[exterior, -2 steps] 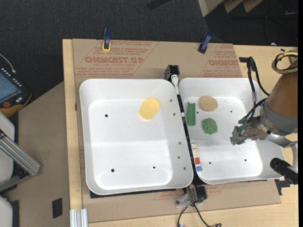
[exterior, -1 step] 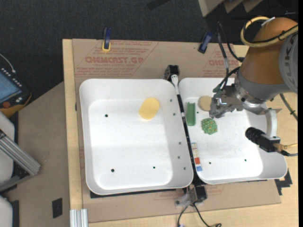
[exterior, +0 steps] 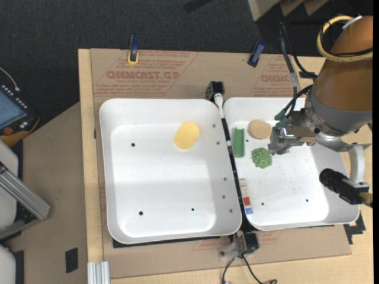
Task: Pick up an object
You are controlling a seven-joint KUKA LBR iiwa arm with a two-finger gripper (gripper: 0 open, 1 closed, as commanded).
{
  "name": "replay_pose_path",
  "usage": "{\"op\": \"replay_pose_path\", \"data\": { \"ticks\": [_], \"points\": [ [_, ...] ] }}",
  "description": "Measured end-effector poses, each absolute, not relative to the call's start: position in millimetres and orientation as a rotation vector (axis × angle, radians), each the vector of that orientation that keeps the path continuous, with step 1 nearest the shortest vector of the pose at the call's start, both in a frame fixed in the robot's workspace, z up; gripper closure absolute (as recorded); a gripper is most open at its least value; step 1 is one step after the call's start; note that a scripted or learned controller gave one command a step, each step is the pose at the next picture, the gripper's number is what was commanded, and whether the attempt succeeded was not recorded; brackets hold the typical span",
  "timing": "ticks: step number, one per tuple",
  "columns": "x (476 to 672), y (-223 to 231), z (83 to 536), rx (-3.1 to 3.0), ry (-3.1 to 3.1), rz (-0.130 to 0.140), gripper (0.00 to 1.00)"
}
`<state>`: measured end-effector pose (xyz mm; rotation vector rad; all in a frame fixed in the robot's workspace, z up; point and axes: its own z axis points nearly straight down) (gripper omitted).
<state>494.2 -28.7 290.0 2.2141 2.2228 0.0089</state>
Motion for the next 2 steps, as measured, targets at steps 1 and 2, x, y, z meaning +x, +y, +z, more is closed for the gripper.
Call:
{"op": "replay_pose_path", "data": {
  "ticks": [1,2],
  "points": [
    [477.1,-87,215,2.233,2.217,-0.010,1.00],
    [482.5,-21,279,2.209,2.228,0.010,1.00]
  ]
}}
